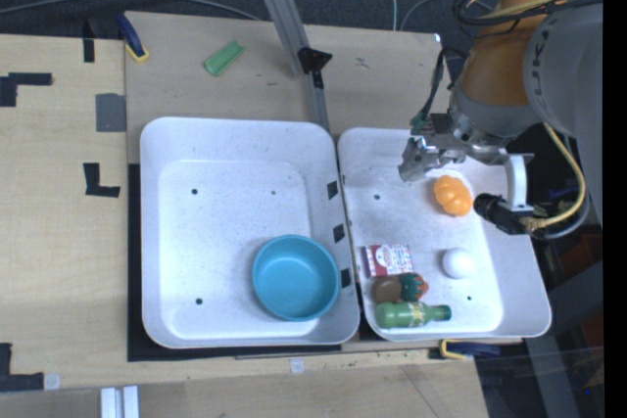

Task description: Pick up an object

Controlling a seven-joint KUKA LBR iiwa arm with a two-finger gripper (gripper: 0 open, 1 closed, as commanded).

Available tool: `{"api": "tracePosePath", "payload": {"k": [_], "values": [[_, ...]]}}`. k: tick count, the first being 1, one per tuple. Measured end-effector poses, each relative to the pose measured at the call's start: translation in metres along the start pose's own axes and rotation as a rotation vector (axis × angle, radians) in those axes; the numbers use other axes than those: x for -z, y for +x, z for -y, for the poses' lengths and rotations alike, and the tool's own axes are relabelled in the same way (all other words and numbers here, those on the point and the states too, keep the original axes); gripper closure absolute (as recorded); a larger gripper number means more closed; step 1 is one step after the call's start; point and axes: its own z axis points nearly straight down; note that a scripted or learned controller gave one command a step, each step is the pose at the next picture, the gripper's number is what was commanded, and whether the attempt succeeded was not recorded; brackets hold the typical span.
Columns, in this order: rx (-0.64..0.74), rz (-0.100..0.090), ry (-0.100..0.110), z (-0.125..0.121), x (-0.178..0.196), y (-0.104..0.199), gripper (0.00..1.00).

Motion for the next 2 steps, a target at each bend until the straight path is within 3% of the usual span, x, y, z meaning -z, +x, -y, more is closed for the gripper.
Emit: {"api": "tracePosePath", "payload": {"k": [1, 2], "values": [[0.000, 0.000, 0.002, -0.001, 0.029, 0.000, 1.00], [0.005, -0.002, 0.005, -0.012, 0.035, 0.055, 1.00]]}}
